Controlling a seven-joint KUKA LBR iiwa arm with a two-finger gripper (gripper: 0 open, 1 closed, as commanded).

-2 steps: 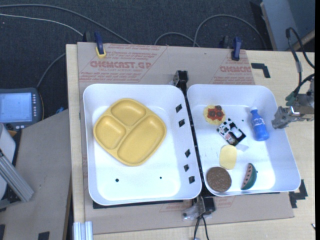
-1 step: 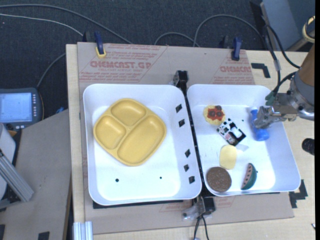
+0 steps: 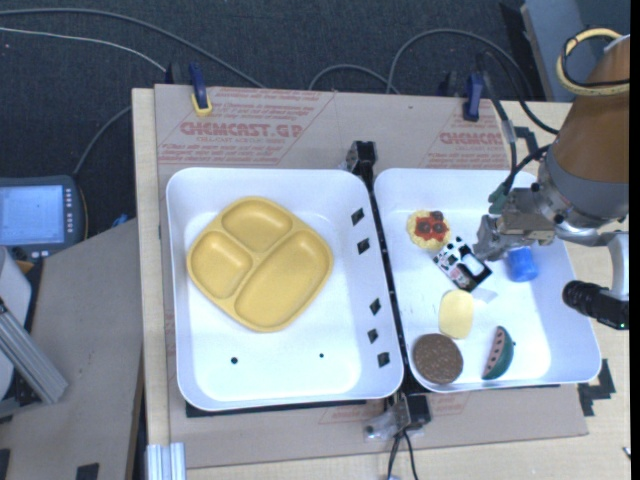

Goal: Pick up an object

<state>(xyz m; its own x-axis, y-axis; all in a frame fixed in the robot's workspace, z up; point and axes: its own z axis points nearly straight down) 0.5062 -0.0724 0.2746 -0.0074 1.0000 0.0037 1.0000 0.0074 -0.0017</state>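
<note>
A brown board-topped bench printed with red lettering was seen carrying two shallow white bins side by side. The left white bin was occupied by a pale yellow plastic plate with three compartments, lying towards the bin's upper left. The right white bin was reached into from the right by the grey arm with an orange band. The gripper was positioned low over the upper middle of the right bin; whether its fingers were apart or closed could not be told, and nothing could be seen held between them.

Just beside the gripper, on its right, a small blue block was lying. A black-and-white patterned object was found just below and left of the gripper, seemingly touching it, though contact could not be confirmed. A small round toy pizza with red topping was placed at the upper left of that bin. Below the patterned object a pale yellow rounded piece was lying, with a round brown disc near it at the bin's lower edge. A watermelon-slice toy in red and green was set beside the disc, to its right.
</note>
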